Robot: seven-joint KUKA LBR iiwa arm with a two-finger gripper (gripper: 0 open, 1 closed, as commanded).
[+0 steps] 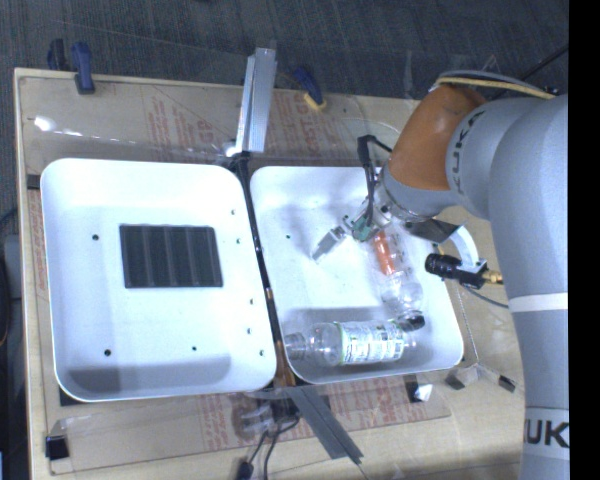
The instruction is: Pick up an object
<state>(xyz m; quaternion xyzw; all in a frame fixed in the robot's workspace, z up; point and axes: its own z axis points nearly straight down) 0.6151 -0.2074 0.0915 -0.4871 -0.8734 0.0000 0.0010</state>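
In the right bin [280,208], toward its far right corner, the gripper [332,240] is seen lowered over the white floor, carried in from the right by the grey arm [500,168] with its orange band [430,143]. The jaws appear slightly spread, with bare bin floor between their tips; nothing is pinched between them. Two clear plastic bottles are held in this bin. The larger bottle [355,343] lies on its side along the near wall, its cap end toward the divider between the bins, probably because a round body settles against a raised rim. The smaller bottle [392,268], marked by an orange-red label, lies lengthwise near the right wall, running from just beside the wrist down toward the larger bottle's right end. Relative to the jaws, this smaller bottle lies to the right and slightly nearer the near edge, close beside the fingers but apart from them, while the larger bottle is well apart, toward the near edge. It is judged that a grasp has not been made: the tips are set over bare floor rather than astride either bottle. A shift toward the right wall would be needed to bring the smaller bottle between the jaws, and slipping is to be expected, since the clear plastic is smooth and rolls easily. The left bin [70,268] carries a dark ribbed panel [170,256] on its floor, and both bins rest side by side on the tabletop [130,103].
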